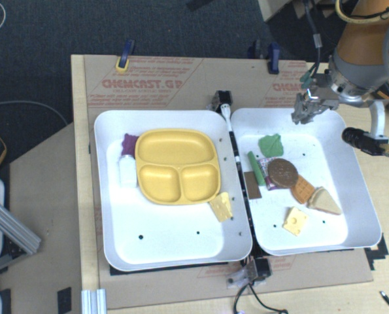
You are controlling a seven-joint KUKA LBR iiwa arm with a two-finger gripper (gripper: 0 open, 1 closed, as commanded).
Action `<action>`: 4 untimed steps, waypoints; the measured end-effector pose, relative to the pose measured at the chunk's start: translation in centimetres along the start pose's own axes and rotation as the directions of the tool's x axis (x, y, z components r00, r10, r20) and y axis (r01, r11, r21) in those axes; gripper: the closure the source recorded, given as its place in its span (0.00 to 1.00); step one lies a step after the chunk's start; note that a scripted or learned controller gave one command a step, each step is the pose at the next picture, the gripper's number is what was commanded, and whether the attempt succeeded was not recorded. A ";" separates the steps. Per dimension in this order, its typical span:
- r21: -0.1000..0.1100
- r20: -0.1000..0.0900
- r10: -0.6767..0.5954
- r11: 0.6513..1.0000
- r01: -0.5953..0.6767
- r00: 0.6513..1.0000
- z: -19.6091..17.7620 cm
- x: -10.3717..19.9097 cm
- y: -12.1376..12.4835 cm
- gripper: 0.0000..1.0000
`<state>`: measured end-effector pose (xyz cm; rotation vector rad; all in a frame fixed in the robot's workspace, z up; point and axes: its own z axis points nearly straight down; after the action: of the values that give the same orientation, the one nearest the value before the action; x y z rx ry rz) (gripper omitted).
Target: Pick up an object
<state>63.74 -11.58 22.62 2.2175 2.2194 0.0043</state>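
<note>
Counting two white bins point(116, 241), one yellow tray point(178, 165), two cheese wedges point(221, 207); gripper point(304, 112) state unclear.

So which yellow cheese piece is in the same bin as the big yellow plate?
The cheese touching the plate's lower right corner, in the left bin. The other cheese piece lies in the right bin, below the cone.

Arm point(367, 28): one, entering from the upper right corner, orange band above a grey wrist, angled down and to the left. Gripper point(303, 113): small, dark metal, hanging below the wrist with its tip pointing downward, carrying nothing visible. Cables: looped beside the orange band and trailing along the wrist.
</note>
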 end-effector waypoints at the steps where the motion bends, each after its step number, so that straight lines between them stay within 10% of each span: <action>1: 0.008 -0.003 -0.002 1.000 0.002 1.000 0.0 3.8 -2.1 1.00; 4: 0.009 -0.001 0.002 1.000 -0.002 1.000 0.8 5.2 -3.2 1.00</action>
<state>60.59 -6.43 21.78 2.2246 2.2223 -0.0037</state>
